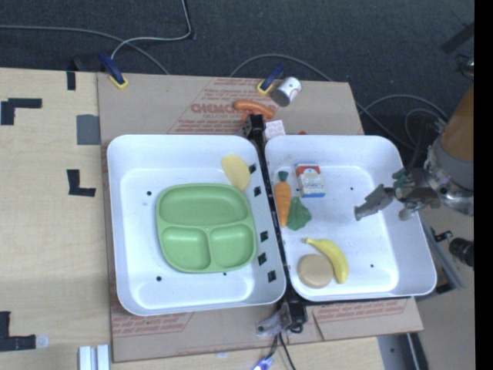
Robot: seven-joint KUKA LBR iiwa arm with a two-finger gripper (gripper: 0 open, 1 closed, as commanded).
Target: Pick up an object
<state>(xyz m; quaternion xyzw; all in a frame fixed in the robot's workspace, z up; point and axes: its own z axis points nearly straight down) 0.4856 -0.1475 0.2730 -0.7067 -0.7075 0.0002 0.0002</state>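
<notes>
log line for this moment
arm: over right bin | gripper: above bare floor, nothing held | nearest: banana, milk carton

Looks like a robotics lab bench to me. Two white bins [123, 206] sit clamped onto a cardboard sheet [208, 110], with blue-and-yellow clamps [114, 72] at 11 and 12 o'clock. Loose cables [181, 6] trail over dark carpet [323, 21] up top, and black tape marks [77, 183] dot the wooden tabletop at 9 o'clock.
</notes>
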